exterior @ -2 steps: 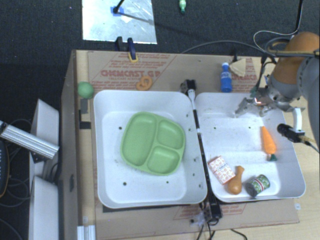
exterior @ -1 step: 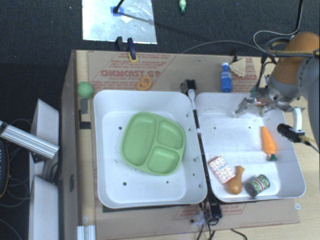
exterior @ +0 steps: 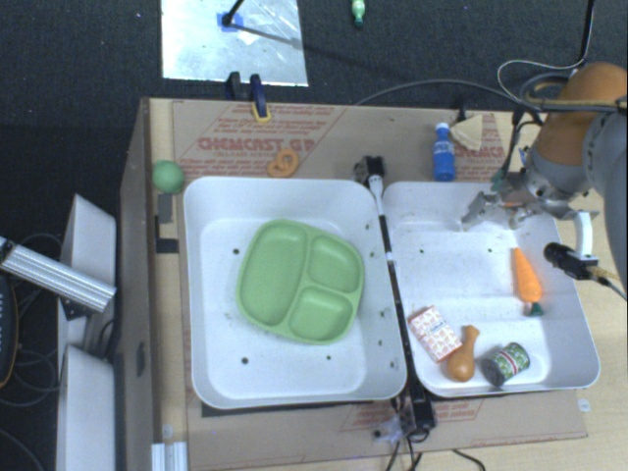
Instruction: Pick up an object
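Two shallow white bins sit side by side on a brown bench, the left bin (exterior: 211, 263) holding a green divided tray (exterior: 299, 281), the right bin (exterior: 432, 263) holding the loose pickings. The gripper (exterior: 500, 207) hangs over the right bin's far edge, its fingers spread and pinching nothing. Nearest to it lies the carrot (exterior: 527, 278), toward the bin's right wall; a small patterned box (exterior: 434, 333), a toy drumstick (exterior: 464, 353) and a can (exterior: 505, 362) cluster near the front. A clean grab likely means centring the open fingers across the carrot's narrow width, keeping clear of the wall, and descending straight before closing. A blue bottle (exterior: 444, 153) stands outside, behind the bin.
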You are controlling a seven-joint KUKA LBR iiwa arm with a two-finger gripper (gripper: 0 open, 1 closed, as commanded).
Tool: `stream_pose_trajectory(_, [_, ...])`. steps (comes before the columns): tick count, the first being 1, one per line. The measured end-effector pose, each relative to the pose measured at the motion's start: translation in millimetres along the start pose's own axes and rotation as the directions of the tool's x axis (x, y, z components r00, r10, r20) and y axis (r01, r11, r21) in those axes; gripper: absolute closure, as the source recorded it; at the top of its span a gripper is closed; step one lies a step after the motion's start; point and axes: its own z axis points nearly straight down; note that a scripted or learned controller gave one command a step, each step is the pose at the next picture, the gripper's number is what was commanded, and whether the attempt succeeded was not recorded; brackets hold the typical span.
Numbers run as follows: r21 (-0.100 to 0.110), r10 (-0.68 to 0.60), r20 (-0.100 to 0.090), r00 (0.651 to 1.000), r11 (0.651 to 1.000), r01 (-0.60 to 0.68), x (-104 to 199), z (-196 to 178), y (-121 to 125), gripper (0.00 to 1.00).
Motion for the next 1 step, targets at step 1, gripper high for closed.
stream_pose_trajectory(1, [0.0, 0.0, 0.0, 1.0, 1.0, 0.0, 0.0, 0.0, 0.0, 0.0])
